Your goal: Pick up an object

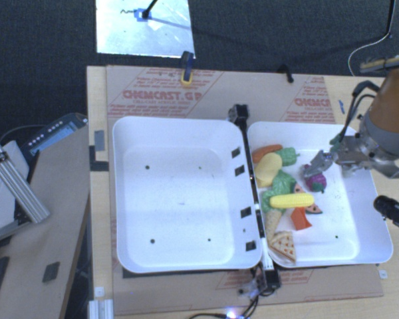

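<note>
the gripper (317,167) hangs over the right bin (369,244), just above a purple toy (317,181); whether its jaws are spread, i cannot tell.

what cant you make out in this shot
- Whether the gripper is touching the purple toy: in the camera view its tip overlaps the toy.
- Rest of the arm: cut off by the right edge.
- Green toys: partly under the corn cob.
- Pizza slice detail: too small.
</note>
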Robot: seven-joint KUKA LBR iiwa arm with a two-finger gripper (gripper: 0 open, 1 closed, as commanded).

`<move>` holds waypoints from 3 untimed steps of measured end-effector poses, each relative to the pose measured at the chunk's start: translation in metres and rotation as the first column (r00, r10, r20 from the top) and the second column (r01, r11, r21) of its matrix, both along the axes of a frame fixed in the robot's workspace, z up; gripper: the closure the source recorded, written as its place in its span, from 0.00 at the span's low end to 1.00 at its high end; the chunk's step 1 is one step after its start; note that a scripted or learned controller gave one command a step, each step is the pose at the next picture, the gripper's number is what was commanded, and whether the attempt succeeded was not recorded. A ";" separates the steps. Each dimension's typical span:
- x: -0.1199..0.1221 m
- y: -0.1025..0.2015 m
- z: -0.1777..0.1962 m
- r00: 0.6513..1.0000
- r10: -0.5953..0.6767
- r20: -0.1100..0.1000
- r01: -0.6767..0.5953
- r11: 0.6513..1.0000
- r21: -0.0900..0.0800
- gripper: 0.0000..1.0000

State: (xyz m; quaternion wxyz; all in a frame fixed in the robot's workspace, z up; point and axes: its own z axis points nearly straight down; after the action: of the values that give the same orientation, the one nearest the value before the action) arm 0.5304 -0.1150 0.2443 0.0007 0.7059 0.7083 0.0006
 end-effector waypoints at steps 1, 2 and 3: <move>-0.043 0.011 -0.145 1.000 -0.003 -0.016 0.003 1.000 0.004 0.00; -0.037 0.010 -0.127 1.000 -0.002 0.001 0.002 1.000 0.000 1.00; -0.012 0.089 -0.056 1.000 0.010 0.008 -0.010 1.000 0.003 1.00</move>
State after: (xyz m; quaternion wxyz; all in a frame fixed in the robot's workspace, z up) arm 0.5182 -0.0256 0.1884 0.0023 0.7023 0.7119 0.0045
